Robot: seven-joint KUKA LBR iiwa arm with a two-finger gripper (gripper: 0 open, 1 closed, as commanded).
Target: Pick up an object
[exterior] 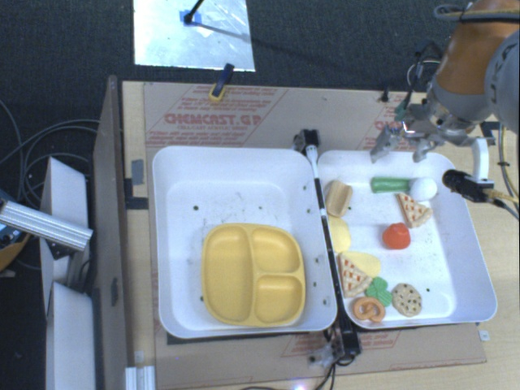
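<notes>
Toy foods crowd the near right bin [467, 250]: a pretzel [368, 309], a cookie [406, 299] and pizza slices. A red tomato [396, 236] sits in open room in the middle. A yellow tray [253, 274] fills the left bin [175, 218]. The gripper [403, 146] hangs over the right bin's far edge, fingers spread and holding nothing. The arm [479, 47] is cut off at the right.

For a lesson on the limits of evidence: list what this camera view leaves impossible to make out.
- Arm: cut off by the right and top edges.
- Pale item beside the divider: too blurred to identify.
- Cardboard print: too blurred to read fully.
- Green piece: partly hidden by the pretzel.
</notes>
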